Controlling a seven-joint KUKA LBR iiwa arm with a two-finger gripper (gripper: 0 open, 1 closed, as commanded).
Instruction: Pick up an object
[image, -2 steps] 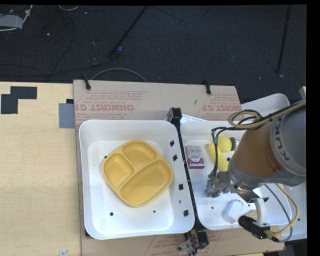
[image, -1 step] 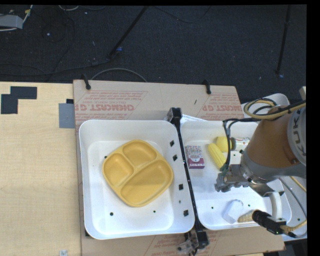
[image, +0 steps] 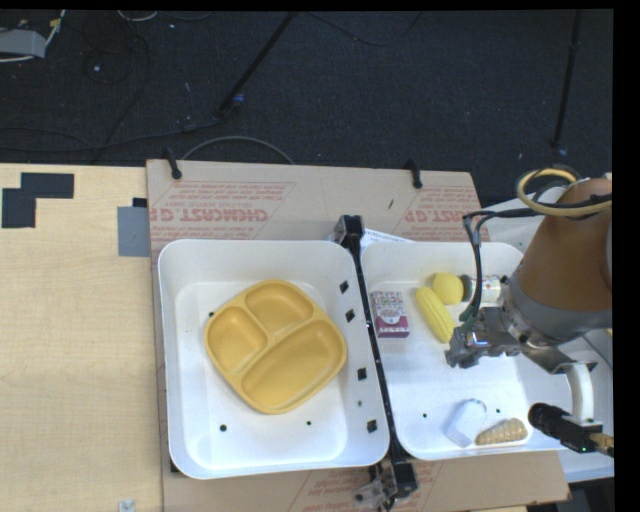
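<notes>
While gripper (image: 468, 348) hovers beside corn cob (image: 435, 313), yellow tray (image: 276, 345) fills left bin (image: 190, 430).

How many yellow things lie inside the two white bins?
3: a yellow divided plastic tray in the left bin, and a yellow corn cob and yellow round ball in the right bin. The arm may hide more.

Left bin (image: 190, 300) has 1 divided tray (image: 275, 345) in it. Right bin (image: 420, 425) holds a small box (image: 389, 313), corn (image: 435, 313), a cup (image: 463, 422) and a cracker (image: 501, 432) up front.
</notes>
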